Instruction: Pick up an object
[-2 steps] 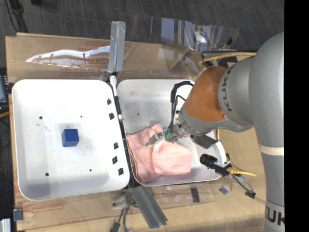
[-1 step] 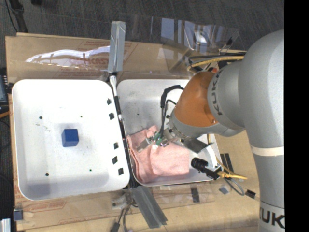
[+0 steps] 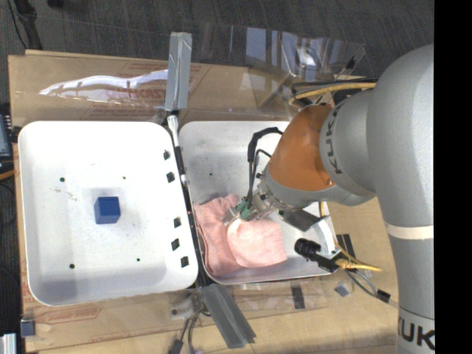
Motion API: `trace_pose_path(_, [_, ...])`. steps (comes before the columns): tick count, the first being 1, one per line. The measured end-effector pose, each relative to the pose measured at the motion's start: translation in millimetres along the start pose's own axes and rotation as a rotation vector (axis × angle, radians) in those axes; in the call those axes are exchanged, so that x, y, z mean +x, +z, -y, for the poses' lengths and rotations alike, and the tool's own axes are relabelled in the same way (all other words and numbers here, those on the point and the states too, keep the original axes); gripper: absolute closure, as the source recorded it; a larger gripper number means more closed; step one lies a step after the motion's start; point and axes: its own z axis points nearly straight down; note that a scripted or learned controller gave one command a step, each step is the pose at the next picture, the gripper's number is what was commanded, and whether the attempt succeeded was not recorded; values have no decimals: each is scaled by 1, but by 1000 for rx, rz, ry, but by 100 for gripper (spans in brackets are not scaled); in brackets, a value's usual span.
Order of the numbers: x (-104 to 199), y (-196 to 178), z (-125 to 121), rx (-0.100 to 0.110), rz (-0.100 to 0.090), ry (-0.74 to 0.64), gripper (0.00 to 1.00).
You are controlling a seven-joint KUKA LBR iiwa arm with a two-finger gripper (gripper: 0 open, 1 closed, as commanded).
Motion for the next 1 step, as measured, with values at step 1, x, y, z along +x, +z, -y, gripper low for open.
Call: trace_pose_path(1, [0, 0, 0, 0, 0, -1, 0])
